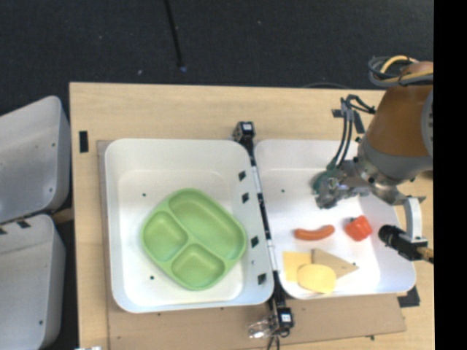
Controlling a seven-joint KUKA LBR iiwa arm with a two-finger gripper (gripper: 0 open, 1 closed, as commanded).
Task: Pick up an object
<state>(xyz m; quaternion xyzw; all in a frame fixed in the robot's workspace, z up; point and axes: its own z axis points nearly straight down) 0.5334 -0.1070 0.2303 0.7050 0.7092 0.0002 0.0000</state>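
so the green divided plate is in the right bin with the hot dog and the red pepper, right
Not quite. The camera view shows the green divided plate in the left bin. The hot dog and the red pepper do lie in the right bin.

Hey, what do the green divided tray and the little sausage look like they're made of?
Green divided tray: likely moulded plastic, going by its uniform colour, rounded compartments and soft sheen. Sausage: probably toy plastic or rubber, smooth with an even orange-red colour, though it is too small to be sure.
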